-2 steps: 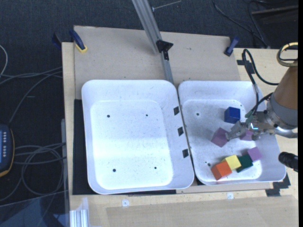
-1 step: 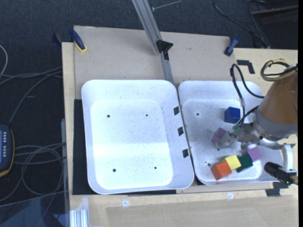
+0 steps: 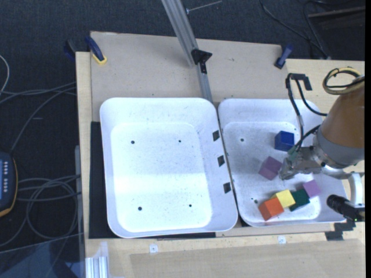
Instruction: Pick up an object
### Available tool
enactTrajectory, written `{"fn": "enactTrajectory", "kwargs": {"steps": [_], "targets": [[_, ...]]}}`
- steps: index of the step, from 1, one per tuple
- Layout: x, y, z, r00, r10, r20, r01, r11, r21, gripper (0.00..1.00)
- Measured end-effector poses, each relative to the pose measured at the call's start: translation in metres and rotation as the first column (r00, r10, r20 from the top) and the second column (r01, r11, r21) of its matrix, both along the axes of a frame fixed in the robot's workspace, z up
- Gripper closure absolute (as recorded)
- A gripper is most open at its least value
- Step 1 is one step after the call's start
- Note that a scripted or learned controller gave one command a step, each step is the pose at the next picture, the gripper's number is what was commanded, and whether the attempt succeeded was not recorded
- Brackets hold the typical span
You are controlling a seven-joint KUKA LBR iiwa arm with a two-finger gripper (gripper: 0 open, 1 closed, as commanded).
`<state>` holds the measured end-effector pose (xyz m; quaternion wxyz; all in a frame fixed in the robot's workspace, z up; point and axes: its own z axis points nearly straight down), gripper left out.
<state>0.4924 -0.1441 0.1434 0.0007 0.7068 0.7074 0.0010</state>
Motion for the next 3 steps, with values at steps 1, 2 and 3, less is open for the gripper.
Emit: {"fn": "enactTrajectory", "kwargs": {"steps": [1,2,3], "targets": [[0.012,0.003,0.054,1.0,0.002,0.004,-0.002,1.0,-0.002,1.0],[0.013,0.003,0.061,1.0,0.001,0.0,-0.001,1.0,-0.001,1.0],[0.03,0.047,0.06,1.0,0.005,-0.001,-0.005,1.0,0.001,1.0]]}}
